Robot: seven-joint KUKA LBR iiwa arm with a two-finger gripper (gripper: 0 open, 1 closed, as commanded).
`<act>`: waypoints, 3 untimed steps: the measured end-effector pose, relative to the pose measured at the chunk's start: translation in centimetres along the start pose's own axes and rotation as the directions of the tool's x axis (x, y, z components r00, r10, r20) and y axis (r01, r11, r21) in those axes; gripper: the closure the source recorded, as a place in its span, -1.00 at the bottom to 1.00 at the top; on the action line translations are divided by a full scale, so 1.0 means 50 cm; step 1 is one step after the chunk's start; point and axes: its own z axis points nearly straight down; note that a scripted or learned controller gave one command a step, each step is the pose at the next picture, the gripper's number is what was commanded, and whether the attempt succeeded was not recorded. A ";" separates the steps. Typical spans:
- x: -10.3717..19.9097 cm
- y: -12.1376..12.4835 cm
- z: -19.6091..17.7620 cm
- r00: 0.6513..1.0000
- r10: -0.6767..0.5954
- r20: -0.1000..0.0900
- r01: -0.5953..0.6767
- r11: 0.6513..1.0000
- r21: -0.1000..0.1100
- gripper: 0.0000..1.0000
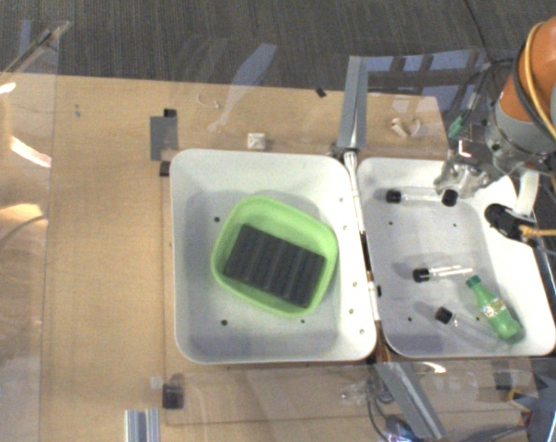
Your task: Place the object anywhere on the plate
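Fingers of the two-finger gripper too small and blurred to judge; cannot tell whether wide, narrow or closed on anything. Gripper well to the right of the lime-green, rounded-square plastic plate and farther back, low over the far end of the shallow white right-hand bin, below the grey arm with its orange band. Flat on that plate, inside its rim and slightly skewed, a black, ribbed, rectangular slab, well apart from the gripper. Plate itself near the middle of the shallow white left-hand bin. Right of the plate, across the wall between the bins: a small clear vial with a black cap on its side, farther back than the plate and near the gripper; a second such vial level with the plate; a third black-capped piece nearer the front; a small green plastic bottle on its side, farthest right of the plate. Behind the plate, outside the bin on the pale wooden surface, a tiny whitish cube
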 end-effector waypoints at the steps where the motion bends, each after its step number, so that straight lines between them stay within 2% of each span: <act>1: 0.184 -0.103 -0.053 0.999 -0.052 -0.003 0.052 0.999 -0.001 1.00; 2: 0.243 -0.225 0.021 0.949 -0.315 -0.002 0.315 0.949 -0.001 1.00; 3: 0.243 -0.225 0.021 0.949 -0.314 -0.002 0.314 0.950 -0.001 -1.00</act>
